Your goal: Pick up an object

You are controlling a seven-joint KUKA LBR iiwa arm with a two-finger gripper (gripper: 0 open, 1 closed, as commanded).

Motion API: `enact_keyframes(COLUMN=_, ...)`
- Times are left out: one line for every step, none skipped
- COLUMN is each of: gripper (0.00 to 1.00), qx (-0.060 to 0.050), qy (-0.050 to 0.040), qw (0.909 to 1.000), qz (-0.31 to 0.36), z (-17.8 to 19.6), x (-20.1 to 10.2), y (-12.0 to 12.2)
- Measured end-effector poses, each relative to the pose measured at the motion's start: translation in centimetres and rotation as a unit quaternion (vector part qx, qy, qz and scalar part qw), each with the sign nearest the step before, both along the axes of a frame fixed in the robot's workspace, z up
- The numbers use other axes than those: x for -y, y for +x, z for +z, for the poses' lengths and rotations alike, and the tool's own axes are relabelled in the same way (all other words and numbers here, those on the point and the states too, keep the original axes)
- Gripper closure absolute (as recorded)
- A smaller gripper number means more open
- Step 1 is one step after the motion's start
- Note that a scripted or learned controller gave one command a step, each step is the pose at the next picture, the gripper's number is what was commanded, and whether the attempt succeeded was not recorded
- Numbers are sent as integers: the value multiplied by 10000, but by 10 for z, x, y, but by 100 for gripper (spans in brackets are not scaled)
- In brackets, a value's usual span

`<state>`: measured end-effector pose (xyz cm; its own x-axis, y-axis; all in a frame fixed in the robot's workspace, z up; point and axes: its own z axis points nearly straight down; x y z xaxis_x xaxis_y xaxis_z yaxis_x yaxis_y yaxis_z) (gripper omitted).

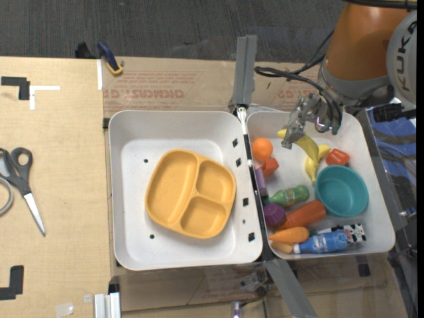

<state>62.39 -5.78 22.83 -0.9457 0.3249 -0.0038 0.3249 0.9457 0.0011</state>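
Note:
My gripper [309, 130] hangs over the far part of the right bin [371, 177], fingers apart with nothing between them. Just below it lies a yellow banana [309, 154]. Around the banana lie an orange ball [262, 148], a small red piece [337, 156] and a teal bowl [341, 191]. Nearer the front are a green bottle [289, 195], a purple piece [273, 213], a red-orange carrot [307, 212], a smaller orange carrot [289, 234] and a blue and white bottle [329, 239]. The left bin [126, 177] holds a yellow divided plate [191, 194].
Scissors [23, 184] lie on the cardboard bench at the far left. A blue clip [109, 58] sits behind the left bin. A grey bar [244, 71] runs back from the seam between the bins. The arm's orange band [361, 35] looms over the right bin's far corner.

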Motion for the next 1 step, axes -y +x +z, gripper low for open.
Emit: enact_keyframes(gripper=100, qx=-14, qy=0, qw=9997, qz=-248, z=30, x=-33, y=-74)
